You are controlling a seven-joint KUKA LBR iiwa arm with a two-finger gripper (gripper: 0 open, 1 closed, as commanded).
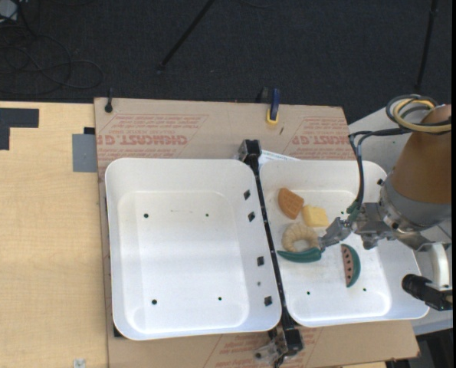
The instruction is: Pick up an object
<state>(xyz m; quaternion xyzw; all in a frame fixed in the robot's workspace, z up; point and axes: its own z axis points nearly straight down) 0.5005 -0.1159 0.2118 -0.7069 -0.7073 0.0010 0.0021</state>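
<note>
The right bin (373, 301) holds several toy foods. An orange-brown piece (291, 202) lies near the bin's back left, and a yellow block (315, 216) sits just right of it. Below them are a beige ring (296, 238) and a green curved piece (301, 256) against its front edge. A watermelon slice (351, 265) lies further right. My gripper (335, 233) reaches in from the right, low over the bin. Its tip is beside the beige ring and just below the yellow block. Nothing shows held in it.
The left bin (182, 244) adjoins the right one along a black divider with clips (250, 150). Both bins rest on cardboard (182, 129) held by a blue and yellow clamp (273, 107). A wooden bench top (36, 244) lies to the left.
</note>
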